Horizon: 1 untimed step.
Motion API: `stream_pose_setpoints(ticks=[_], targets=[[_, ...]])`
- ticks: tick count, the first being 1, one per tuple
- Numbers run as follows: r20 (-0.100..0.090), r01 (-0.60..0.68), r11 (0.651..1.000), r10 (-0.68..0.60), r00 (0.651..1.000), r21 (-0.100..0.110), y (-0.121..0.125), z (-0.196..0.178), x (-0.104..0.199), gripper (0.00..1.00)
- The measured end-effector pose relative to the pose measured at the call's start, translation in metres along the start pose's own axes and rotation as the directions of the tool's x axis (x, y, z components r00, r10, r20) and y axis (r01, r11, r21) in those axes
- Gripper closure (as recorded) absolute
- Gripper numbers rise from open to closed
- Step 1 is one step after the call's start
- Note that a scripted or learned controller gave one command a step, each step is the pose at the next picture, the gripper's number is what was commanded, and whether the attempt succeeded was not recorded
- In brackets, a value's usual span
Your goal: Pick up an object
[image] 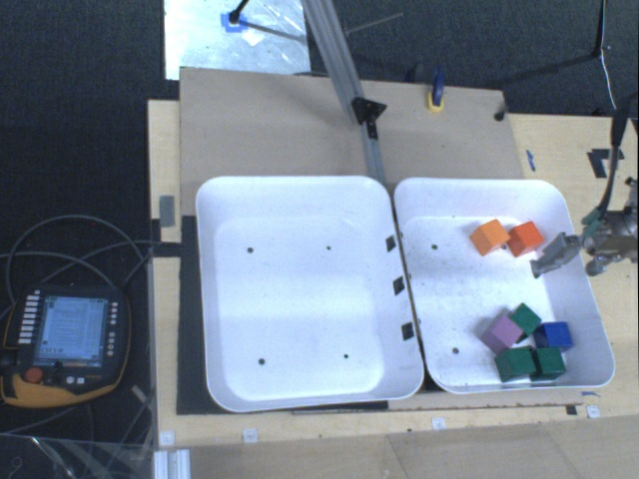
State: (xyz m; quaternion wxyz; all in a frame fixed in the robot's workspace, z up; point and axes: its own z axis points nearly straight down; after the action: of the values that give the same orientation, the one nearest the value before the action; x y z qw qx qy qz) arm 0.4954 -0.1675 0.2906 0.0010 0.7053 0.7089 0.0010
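The right bin (439, 367) holds two orange blocks (488, 237) (524, 238) side by side near its far right. A cluster sits in its near right corner: a purple block (502, 332), a green block (526, 317), a blue block (552, 335) and two more green blocks (514, 364) (547, 364). My gripper (552, 255) reaches in over the bin's right rim, just right of and slightly nearer than the darker orange block. Nothing shows held in it.
The left bin (215, 267) lies beside the right one. A slanted metal pole (339, 58) crosses the bench's far side. A teach pendant (65, 345) with cables rests on the floor at the left.
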Motion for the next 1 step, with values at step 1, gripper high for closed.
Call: stream_pose_setpoints(ticks=[1], targets=[[0.000,-0.001,1.000,0.001,1.000,-0.001,0.0001,-0.0001,0.0000,0.00]])
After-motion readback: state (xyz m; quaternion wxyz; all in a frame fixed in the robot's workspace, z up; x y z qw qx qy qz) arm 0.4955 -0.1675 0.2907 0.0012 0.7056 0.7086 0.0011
